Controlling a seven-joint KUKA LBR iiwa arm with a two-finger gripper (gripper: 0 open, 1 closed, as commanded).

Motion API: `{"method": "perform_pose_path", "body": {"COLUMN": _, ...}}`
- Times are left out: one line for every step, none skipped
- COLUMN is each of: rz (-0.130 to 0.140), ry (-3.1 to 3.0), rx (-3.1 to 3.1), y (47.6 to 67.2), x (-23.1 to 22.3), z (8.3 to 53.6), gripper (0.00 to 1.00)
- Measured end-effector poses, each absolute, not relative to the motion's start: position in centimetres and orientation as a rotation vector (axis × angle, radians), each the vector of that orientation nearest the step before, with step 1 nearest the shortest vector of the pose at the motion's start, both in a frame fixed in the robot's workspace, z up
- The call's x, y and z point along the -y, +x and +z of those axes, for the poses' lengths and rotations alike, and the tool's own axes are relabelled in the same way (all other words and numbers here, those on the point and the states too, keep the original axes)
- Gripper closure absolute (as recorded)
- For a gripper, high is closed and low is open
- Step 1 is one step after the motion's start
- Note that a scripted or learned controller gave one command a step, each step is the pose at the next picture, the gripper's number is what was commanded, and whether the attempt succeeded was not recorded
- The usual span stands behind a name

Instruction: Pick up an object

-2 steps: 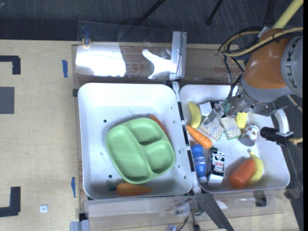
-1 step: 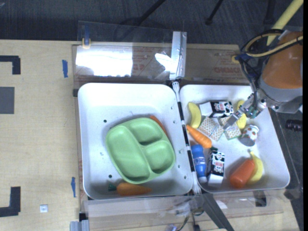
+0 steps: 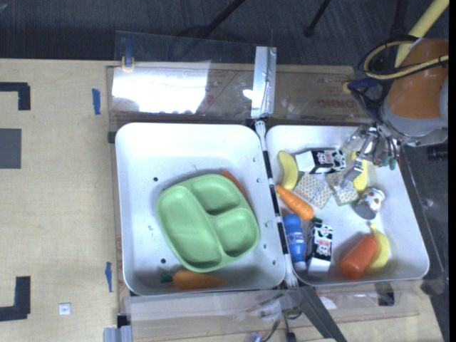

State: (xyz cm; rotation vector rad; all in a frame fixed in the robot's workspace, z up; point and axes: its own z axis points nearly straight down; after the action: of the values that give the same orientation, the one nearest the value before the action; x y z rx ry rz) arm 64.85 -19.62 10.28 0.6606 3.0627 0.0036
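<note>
My gripper [image 3: 365,154] hangs over the far right part of the right bin [image 3: 417,262], below the orange wrist band. Just under it lie a small yellow piece [image 3: 360,177] and a checked cloth pad [image 3: 313,188]. Around them lie a yellow banana [image 3: 287,168], a carrot [image 3: 295,201], a blue bottle [image 3: 294,238], two cow-patterned cards [image 3: 324,159] [image 3: 323,241], a white round toy [image 3: 369,202], a red-orange pepper [image 3: 358,255] and a second yellow banana [image 3: 382,248]. Nothing shows as lifted off the bin floor.
The left bin [image 3: 135,155] holds a green divided plate [image 3: 206,219], a carrot [image 3: 196,279] at its near edge and an orange piece [image 3: 232,181] partly hidden behind the plate. A clear panel with a metal post [image 3: 264,80] stands behind both bins.
</note>
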Motion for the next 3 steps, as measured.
{"method": "perform_pose_path", "body": {"rz": 0.006, "ry": 0.663, "rx": -3.054, "y": 65.0, "x": 19.7, "z": 11.3, "gripper": 1.0}}
{"method": "perform_pose_path", "body": {"rz": 0.001, "ry": 0.231, "rx": -3.125, "y": 64.5, "x": 20.5, "z": 19.6, "gripper": 1.0}}
{"method": "perform_pose_path", "body": {"rz": 0.001, "ry": 0.233, "rx": -3.116, "y": 64.8, "x": 20.5, "z": 20.6, "gripper": 1.0}}
